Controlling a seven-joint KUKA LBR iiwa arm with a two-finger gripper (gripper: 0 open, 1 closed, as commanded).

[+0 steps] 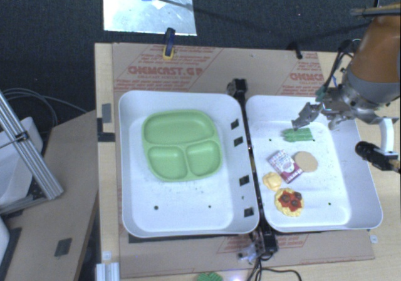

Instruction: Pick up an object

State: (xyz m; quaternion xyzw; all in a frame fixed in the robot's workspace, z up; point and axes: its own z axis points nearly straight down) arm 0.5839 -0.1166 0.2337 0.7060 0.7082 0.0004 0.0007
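From my remote station, I see the gripper poised low in the right bin, fingers spread and holding nothing, just above the green toy lying on the bin floor, so I judge the pickup not yet made.

Single fixed camera, mounted above the counter, aimed down at a slant. Both white bins are framed side by side: left bin and right bin, near frame centre. The far edge of the counter is seen toward the top, with dark floor beyond it. The arm is seen entering from the right edge. Distance is moderate: both bins are taken in whole, plus surrounding counter and a neighbouring surface at left.
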